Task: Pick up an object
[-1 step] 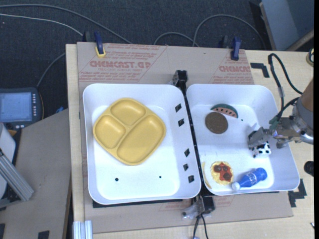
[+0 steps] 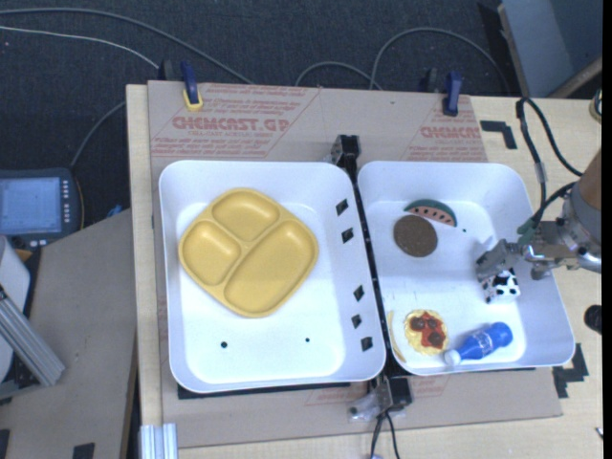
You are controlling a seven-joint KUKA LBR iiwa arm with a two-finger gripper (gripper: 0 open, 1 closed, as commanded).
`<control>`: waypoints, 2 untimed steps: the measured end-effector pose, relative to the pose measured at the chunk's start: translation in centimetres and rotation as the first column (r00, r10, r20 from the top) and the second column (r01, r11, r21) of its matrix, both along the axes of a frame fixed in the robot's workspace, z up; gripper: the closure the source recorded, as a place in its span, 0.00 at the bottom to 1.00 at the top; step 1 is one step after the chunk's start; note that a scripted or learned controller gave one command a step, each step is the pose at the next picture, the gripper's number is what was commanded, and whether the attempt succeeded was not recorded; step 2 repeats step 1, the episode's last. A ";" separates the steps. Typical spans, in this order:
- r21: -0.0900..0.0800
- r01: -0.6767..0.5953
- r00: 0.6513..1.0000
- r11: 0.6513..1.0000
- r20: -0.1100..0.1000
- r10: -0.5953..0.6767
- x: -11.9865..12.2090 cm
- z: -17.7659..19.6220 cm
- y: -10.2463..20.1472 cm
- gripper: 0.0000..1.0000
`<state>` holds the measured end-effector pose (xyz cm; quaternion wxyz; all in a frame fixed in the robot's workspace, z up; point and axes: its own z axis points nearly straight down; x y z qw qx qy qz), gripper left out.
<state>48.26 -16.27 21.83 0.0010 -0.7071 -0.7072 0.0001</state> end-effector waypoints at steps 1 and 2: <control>0.003 0.000 1.000 1.000 -0.006 0.000 0.0 -6.3 0.0 0.00; 0.003 0.000 1.000 1.000 -0.006 0.000 0.0 -6.3 0.0 0.00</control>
